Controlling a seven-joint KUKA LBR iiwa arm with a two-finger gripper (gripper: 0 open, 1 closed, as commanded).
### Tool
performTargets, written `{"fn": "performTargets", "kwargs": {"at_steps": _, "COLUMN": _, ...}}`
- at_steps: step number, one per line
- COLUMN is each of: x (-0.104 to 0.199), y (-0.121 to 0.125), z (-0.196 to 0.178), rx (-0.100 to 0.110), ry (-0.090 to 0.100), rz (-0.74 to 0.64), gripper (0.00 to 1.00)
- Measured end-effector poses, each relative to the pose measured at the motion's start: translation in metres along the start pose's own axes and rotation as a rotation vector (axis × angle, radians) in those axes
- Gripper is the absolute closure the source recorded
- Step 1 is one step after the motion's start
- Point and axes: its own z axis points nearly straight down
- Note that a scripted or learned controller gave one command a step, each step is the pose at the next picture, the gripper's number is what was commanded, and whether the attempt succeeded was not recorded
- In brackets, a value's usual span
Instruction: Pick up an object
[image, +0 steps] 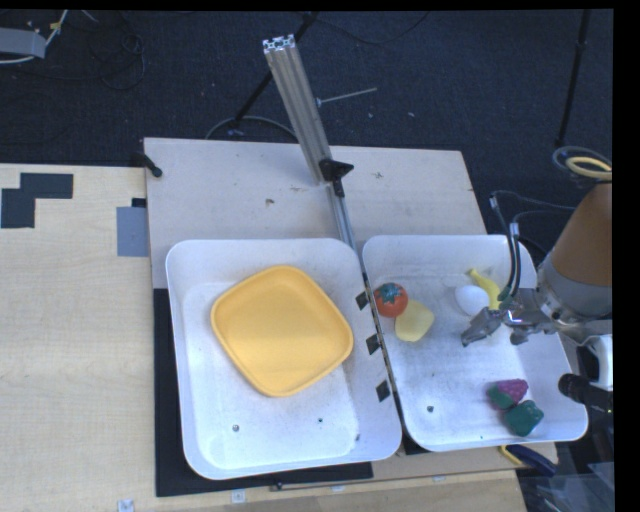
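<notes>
The right bin (440, 425) holds several small objects. A red-orange ball (391, 297) and a pale yellow piece (414, 322) lie near its left wall. A white egg-like object (469, 298) sits beside a yellow banana-shaped toy (487, 286) at the back. A magenta piece (511, 391) and a green piece (524, 417) rest in the front right corner. My gripper (497, 332) hangs over the bin's right half, just in front of the egg and banana. It is open, and nothing sits between its spread fingers.
The left bin (200, 440) carries a large yellow square plate (281, 328). A metal rail (300, 100) slants down to the divider between the bins. The arm's orange band (590, 235) and grey body rise at the right edge.
</notes>
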Motion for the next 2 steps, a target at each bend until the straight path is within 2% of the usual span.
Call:
{"fn": "performTargets", "kwargs": {"at_steps": 1, "x": 0.001, "y": -0.001, "z": 0.053, "rx": 0.0, "ry": 0.0, "rz": 0.0, "gripper": 0.0}}
{"fn": "performTargets", "kwargs": {"at_steps": 2, "x": -0.001, "y": 0.0, "z": 0.04, "rx": -0.004, "ry": -0.001, "rz": 0.003, "gripper": 1.0}}
